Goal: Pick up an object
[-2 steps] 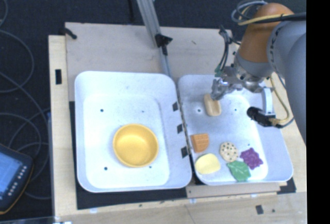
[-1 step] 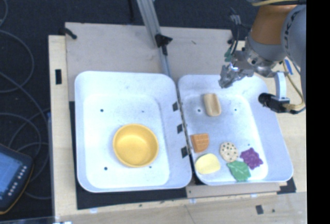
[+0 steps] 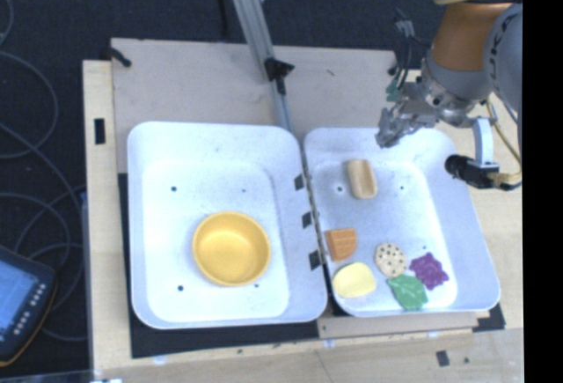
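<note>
My gripper [image 3: 387,136] hangs over the far edge of the right bin [image 3: 457,223], with nothing visible between its fingers. A tan bread-like piece [image 3: 360,178] lies just below and left of it in that bin. Along the near side of the right bin sit an orange block [image 3: 341,242], a pale yellow piece [image 3: 354,281], a speckled cookie [image 3: 390,259], a purple bunch [image 3: 428,269] and a green leafy piece [image 3: 408,291]. A yellow bowl [image 3: 230,247] rests in the left bin [image 3: 158,196].
A metal pole [image 3: 255,20] slants up from the divide between the bins at the back. Cables lie on the dark floor at left, beside a tablet [image 3: 18,302]. The bench's bare far strip runs behind both bins.
</note>
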Robot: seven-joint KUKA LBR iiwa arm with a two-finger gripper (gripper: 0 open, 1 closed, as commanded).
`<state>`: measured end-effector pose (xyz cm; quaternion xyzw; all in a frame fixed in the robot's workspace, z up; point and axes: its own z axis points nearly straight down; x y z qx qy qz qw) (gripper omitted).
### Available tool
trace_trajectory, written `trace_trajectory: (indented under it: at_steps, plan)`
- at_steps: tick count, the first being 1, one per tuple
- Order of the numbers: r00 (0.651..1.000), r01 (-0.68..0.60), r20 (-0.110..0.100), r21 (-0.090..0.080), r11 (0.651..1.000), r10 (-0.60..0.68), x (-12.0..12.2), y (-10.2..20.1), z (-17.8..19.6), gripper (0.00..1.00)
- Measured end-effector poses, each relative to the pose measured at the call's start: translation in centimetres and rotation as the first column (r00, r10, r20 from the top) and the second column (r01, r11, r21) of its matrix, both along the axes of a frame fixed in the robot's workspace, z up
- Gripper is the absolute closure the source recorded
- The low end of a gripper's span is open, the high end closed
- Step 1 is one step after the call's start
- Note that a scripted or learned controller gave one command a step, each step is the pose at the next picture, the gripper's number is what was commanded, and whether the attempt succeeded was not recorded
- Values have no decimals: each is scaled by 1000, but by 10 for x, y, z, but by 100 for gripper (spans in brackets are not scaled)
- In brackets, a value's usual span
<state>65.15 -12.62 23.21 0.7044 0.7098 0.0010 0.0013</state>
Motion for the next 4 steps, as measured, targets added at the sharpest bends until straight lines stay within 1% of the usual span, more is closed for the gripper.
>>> trace_trajectory:
  at_steps: [1,2,4]
  plan:
    - [1000,1,-2,2,1000,-1,-11,47,12,100]
    - [1000,2,-3,1,1000,-2,-19,90,6,100]
    - [1000,0,-3,3,1000,0,-47,175,15,100]
